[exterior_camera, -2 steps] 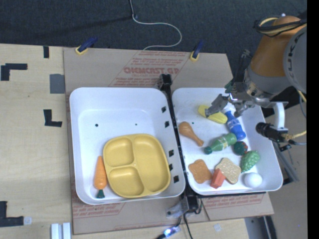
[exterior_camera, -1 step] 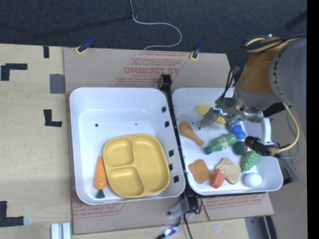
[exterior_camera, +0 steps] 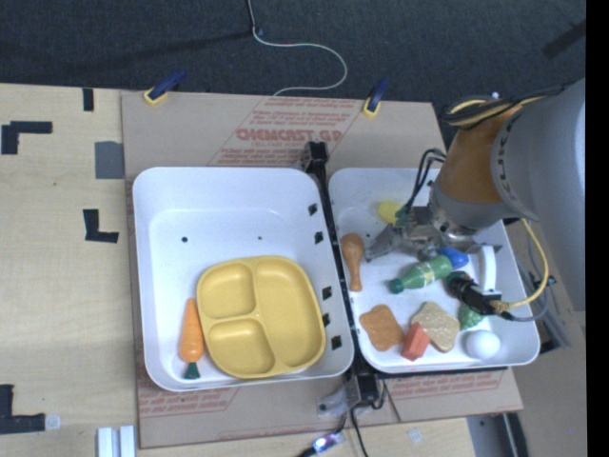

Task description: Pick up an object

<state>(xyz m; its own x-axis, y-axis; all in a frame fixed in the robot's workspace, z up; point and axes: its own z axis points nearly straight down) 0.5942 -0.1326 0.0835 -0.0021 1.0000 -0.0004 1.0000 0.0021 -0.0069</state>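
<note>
Over the right bin [exterior_camera: 362, 187], beside the green bottle [exterior_camera: 424, 274] — whether the jaws [exterior_camera: 392, 241] grip anything, I cannot tell.

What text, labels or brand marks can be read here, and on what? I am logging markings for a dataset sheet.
"CHEMCAST GP", red, seen upside down, on the brown cardboard sheet under the bins.
Smaller red lines around it on the same sheet: too blurred to read.
Green bottle in the right bin: any label is too small to read.
Yellow divided plate and carrot in the left bin: no lettering seen.
</note>
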